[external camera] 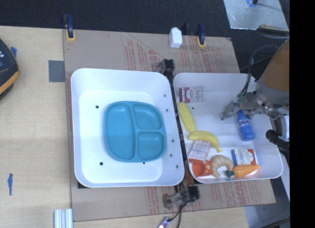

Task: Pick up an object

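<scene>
1. Cardboard-covered bench (123, 54) carries two white bins.
2. A blue bottle (244, 126) lies in the right bin (216, 81), near its right wall.
3. The gripper (241, 108) hangs just above the bottle, fingers spread, gripping nothing.
4. The left bin (83, 173) holds a blue plate (134, 130).

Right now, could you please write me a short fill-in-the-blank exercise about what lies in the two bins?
1. The blue divided plate lies in the ____ bin.
2. The banana lies just below the ear of ____.
3. The gripper hovers beside a small bottle coloured ____.
4. The carrot lies in the right bin, right below a small ____ carton.

Missing words: left; corn; blue; orange
</scene>
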`<state>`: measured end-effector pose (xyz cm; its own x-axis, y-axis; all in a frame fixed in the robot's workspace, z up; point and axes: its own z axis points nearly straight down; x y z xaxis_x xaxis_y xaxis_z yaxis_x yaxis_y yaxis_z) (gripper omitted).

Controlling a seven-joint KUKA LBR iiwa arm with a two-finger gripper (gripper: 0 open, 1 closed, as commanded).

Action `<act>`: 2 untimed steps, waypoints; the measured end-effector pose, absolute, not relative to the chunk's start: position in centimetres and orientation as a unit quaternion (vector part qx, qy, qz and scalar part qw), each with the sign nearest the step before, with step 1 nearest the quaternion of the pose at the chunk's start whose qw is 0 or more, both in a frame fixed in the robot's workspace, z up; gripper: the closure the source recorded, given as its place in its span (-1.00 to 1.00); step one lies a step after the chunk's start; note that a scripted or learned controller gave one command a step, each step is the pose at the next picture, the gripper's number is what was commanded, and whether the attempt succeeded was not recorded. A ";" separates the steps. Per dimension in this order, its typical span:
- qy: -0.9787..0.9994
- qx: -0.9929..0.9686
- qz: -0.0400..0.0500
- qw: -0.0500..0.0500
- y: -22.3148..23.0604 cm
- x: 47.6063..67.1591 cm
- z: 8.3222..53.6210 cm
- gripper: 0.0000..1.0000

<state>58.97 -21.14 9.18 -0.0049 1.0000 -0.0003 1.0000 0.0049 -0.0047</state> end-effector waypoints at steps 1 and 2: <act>-0.710 -0.705 0.003 0.001 -21.2 59.0 10.3 1.00; -0.710 -0.705 0.003 0.001 -21.2 59.0 10.3 -1.00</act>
<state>59.00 -21.24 10.26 -0.0073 1.0000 -0.0018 1.0000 0.0073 -0.0059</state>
